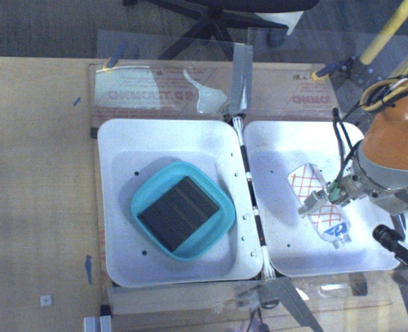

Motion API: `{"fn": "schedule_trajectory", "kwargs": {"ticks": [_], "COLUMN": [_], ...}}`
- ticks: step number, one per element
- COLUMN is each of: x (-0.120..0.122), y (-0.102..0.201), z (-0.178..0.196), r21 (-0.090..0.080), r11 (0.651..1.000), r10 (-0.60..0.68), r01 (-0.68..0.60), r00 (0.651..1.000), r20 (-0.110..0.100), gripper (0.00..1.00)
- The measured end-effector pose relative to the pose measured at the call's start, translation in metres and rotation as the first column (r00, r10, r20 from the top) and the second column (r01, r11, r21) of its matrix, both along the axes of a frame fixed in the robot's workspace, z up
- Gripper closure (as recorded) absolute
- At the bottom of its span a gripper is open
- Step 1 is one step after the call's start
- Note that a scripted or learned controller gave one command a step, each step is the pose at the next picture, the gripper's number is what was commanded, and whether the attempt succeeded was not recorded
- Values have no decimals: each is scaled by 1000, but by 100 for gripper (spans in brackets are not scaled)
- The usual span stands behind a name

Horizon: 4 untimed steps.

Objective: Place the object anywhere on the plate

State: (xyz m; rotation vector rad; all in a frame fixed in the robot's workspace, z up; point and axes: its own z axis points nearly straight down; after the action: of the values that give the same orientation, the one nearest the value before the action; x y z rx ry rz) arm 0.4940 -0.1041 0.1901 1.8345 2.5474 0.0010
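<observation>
Orange-banded arm's hand (319, 200) touches a checked packet (320, 205) in the right bin (280, 247).

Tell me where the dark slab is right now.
The dark slab lies on the teal plate in the left bin, across the divider from the gripper.

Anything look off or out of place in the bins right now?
Nothing spilled or damaged. The packet lies flat in the right bin, under the end effector. The teal plate in the left bin already carries a dark slab, leaving little bare plate.
</observation>
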Motion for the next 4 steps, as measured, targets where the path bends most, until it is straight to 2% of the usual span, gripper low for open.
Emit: {"fn": "schedule_trajectory", "kwargs": {"ticks": [1, 2, 3, 4], "x": [57, 53, 24, 79], "y": [3, 25, 80, 36], "z": [57, 117, 113, 183], "r21": [-2, -5, 0, -5], "r11": [971, 657, 590, 581], "r10": [239, 754, 807, 814], "r01": [-239, -754, -807, -814], "r00": [971, 657, 590, 581], "r20": [2, 2, -1, 1], "gripper": [100, 100, 100, 100]}}
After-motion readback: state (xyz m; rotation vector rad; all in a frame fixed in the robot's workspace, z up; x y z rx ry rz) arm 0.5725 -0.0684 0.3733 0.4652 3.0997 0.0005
